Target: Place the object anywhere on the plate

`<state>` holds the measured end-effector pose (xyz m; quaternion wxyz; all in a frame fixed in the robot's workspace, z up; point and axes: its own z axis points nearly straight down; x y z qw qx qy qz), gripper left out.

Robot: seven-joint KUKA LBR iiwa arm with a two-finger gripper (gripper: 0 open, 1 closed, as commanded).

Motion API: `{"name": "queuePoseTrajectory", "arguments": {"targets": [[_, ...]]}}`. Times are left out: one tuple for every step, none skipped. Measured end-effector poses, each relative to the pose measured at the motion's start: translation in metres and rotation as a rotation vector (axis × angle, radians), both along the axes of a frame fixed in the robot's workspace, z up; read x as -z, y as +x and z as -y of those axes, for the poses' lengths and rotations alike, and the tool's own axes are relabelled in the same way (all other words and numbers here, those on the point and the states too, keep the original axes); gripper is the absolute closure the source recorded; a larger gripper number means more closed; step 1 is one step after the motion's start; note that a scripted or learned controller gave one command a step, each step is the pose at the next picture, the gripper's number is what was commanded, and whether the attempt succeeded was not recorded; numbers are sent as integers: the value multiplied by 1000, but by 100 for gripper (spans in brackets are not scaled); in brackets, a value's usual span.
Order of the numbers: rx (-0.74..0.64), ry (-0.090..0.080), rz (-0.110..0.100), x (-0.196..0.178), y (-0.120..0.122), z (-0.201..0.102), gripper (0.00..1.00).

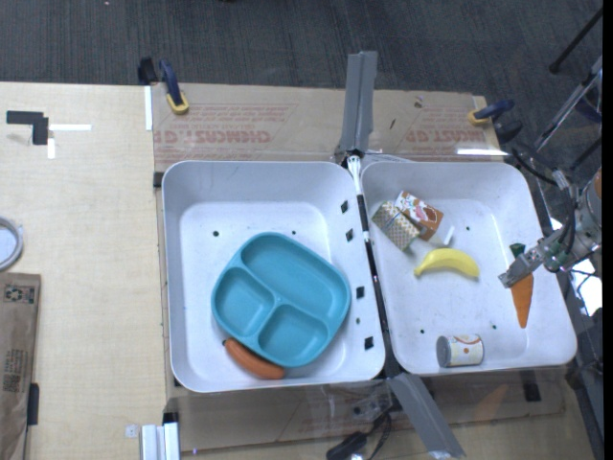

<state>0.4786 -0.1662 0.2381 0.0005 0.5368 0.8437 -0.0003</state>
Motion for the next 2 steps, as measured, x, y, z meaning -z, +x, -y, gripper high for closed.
{"name": "queuePoseTrajectory", "arguments": {"targets": [[-22, 1, -3, 17, -1, -75, 100], [-38, 1, -2, 14, 0, -97, 100]]}}
